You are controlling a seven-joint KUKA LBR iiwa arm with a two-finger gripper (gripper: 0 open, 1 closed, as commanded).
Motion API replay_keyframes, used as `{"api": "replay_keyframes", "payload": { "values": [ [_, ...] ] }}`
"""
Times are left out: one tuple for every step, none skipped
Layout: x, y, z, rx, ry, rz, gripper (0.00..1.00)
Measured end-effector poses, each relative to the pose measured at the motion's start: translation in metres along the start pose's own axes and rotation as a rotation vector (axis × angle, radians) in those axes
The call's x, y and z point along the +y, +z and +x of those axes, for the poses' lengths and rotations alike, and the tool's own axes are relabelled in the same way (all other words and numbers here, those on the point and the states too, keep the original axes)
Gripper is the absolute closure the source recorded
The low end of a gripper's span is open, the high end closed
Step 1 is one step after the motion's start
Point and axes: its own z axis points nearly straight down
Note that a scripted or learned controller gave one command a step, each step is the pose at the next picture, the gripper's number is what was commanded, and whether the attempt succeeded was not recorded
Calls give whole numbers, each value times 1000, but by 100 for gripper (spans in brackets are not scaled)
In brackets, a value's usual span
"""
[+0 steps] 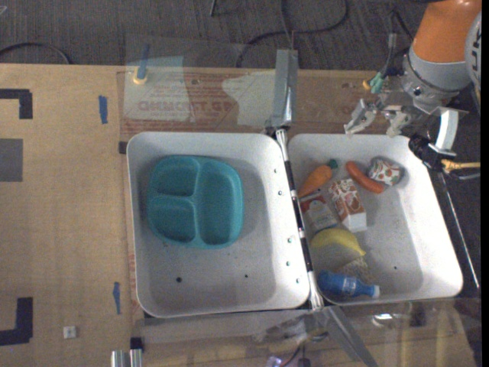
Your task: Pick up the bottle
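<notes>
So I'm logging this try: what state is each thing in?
blue bottle: lying on its side, right bin's near-left corner
pincer: above the bin's far edge, holding nothing
yellow banana: lying flat
carrot: lying flat
juice carton: tipped over
teal tray: flat in left bin

Even, soft overhead light; slightly soft picture.
The white bins (206,293) looked bright without harsh glare, shadows stayed faint, a clear sheet (206,98) caught pale reflections, and fine detail was mildly blurred throughout.
</notes>
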Motion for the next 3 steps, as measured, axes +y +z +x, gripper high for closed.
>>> {"api": "replay_keyframes", "payload": {
  "values": [
    [4, 61, 143, 1, -154, 1, 0],
    [5, 107, 175, -19, -127, -2, 0],
    [5, 117, 171, -28, -220, 6, 0]
  ]
}}
